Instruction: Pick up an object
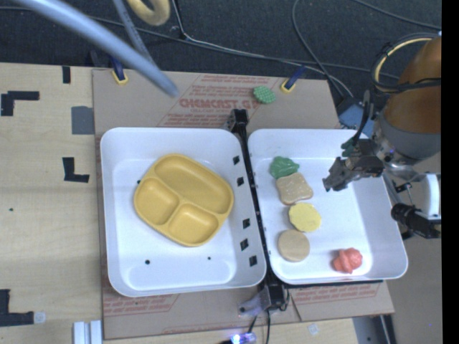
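The right bin holds a column of small items near its left side: a green piece, a tan square piece, a yellow round piece and a beige round piece. A red-orange piece lies near the bin's front right corner. My gripper hangs over the right bin's back half, to the right of the green and tan pieces and apart from them. No item shows between its dark fingers.
The left bin holds a yellow divided tray. A green dotted piece lies on the cardboard behind the bins. Cables run across the dark floor at the back. A black divider separates the bins.
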`<state>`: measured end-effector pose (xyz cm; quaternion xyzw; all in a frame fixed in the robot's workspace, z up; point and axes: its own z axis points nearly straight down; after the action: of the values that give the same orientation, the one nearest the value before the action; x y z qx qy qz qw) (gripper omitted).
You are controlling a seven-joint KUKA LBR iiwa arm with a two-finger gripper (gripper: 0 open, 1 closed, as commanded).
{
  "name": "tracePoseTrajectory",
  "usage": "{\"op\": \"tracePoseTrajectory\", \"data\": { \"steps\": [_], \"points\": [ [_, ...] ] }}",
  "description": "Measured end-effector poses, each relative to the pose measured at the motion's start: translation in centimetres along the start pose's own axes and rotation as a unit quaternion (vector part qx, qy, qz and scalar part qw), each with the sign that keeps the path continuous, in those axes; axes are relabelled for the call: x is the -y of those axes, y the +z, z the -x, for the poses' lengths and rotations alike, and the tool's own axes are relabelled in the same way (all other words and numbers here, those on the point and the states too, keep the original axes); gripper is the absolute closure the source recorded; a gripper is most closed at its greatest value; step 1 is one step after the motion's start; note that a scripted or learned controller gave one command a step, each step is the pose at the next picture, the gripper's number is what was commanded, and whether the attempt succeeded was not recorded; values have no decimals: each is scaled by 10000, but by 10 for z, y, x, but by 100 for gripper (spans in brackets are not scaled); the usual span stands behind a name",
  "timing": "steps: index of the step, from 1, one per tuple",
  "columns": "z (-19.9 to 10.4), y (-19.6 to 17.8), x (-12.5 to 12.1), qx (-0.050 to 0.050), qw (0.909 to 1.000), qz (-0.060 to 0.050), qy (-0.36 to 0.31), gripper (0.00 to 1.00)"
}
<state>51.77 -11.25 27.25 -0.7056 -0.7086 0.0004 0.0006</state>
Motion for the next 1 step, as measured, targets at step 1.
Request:
{"op": "tracePoseTrajectory", "data": {
  "steps": [1],
  "points": [
    [-57, -2, -1, -5, 10000, 2, -15, 100]
  ]
}}
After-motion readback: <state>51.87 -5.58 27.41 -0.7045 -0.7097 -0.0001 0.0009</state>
